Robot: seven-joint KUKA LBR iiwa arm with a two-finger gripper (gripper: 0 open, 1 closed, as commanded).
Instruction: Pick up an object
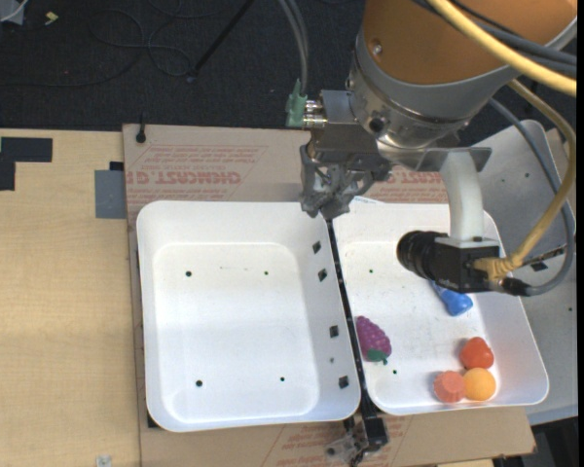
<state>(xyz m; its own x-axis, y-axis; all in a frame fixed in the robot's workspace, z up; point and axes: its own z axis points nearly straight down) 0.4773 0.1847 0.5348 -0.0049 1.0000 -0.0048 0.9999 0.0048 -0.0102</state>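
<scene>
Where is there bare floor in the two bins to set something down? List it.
Left bin: the floor between its walls is bare. Right bin: free patch in the middle, bordered by the purple grapes, the blue piece and the red, orange and pink fruits. Crowded: the near right corner with those fruits, and the far edge under the gripper.

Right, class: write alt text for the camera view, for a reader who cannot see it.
A grey and orange robot arm reaches in from the right, its claw above the far end of the divide between two white bins. The right bin holds purple grapes, a blue piece and red and orange fruits.
</scene>
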